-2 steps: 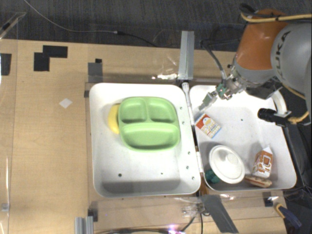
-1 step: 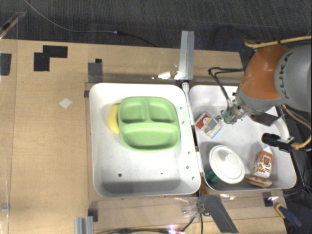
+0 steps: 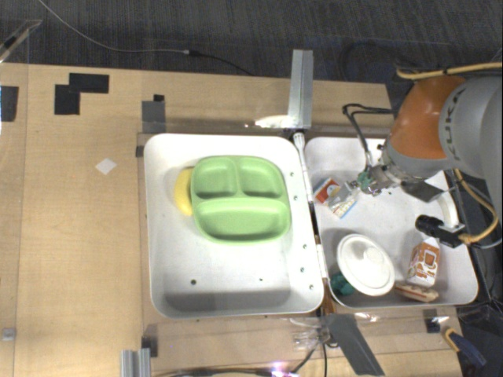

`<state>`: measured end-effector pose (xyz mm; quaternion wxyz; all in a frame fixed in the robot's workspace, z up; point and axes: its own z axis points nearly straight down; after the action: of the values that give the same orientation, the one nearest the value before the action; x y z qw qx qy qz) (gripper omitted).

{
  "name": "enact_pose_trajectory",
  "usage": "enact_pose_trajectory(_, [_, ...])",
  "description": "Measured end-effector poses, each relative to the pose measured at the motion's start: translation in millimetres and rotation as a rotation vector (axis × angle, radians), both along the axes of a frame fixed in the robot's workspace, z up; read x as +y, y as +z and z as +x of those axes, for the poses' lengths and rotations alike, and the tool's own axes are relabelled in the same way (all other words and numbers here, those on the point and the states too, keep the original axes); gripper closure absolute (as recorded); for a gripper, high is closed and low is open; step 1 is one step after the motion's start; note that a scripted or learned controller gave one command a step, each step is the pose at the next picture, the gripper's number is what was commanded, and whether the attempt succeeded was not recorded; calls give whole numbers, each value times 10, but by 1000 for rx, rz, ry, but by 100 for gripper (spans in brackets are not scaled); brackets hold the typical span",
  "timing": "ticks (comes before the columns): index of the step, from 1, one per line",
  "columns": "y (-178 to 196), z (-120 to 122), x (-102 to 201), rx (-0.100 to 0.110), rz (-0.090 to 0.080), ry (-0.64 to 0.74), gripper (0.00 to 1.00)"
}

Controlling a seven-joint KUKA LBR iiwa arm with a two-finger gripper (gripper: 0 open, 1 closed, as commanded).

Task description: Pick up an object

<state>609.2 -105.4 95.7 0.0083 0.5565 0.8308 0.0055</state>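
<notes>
Right bin (image 3: 464,285), worktop: small red-and-white packet (image 3: 336,195) lying flat near the left wall, the tool (image 3: 369,181) low just beside it, probably lining up a pick, its grip state impossible to tell; white bowl (image 3: 365,264) sits nearer the front.

The arm's jaws hang low in the right bin (image 3: 464,289), a small packet (image 3: 336,197) just left of them, a white bowl (image 3: 366,264) below, a green tray (image 3: 238,197) farther left.
</notes>
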Motion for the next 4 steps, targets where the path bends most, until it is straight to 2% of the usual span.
enact_pose_trajectory(1, [-4, 115, 139, -1, 2, -143, 0])
enact_pose_trajectory(2, [-77, 473, 188, 11, 2, -188, 0])
enact_pose_trajectory(3, [52, 497, 201, 4, 1, -181, 100])
enact_pose_trajectory(4, [52, 497, 202, 4, 1, -180, 0])
